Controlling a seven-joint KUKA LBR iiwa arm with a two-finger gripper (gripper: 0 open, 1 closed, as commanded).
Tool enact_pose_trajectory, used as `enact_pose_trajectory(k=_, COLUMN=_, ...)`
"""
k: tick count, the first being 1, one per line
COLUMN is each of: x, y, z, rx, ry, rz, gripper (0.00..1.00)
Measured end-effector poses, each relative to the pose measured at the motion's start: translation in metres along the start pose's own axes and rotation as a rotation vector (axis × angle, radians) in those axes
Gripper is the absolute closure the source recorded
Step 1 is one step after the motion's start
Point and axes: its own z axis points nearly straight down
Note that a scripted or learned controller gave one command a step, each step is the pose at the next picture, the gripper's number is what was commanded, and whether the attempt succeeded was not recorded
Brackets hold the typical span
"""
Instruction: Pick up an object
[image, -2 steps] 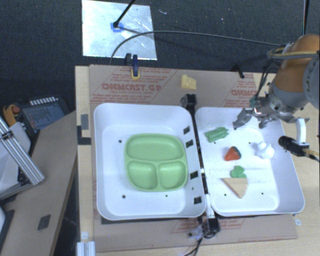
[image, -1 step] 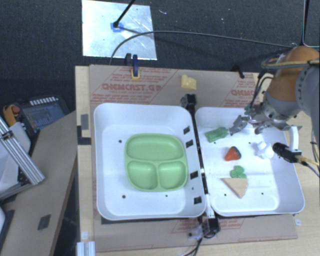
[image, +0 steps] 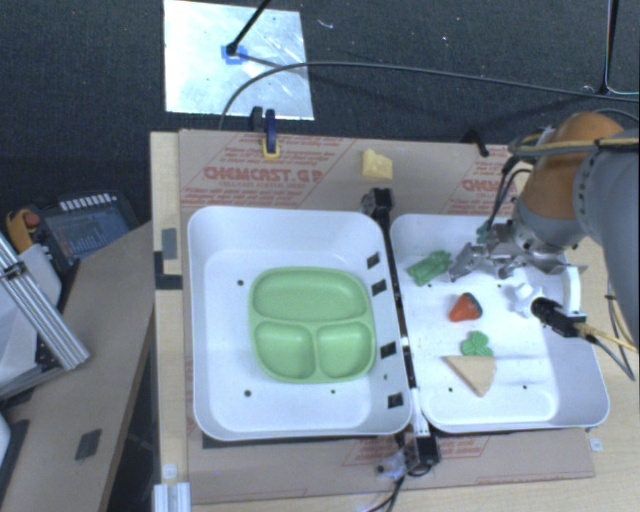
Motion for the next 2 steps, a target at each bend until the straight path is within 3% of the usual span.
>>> enact_pose_trajectory(k=1, x=0.0, y=0.002, z=-0.013, rx=-0.006, ry=-0.001, rz=-0.001, gripper=1.0)
enact_pose_trajectory(k=2, x=0.01, y=0.004, z=-0.071, rx=-0.006, ry=-0.001, rz=-0.002, gripper=1.0)
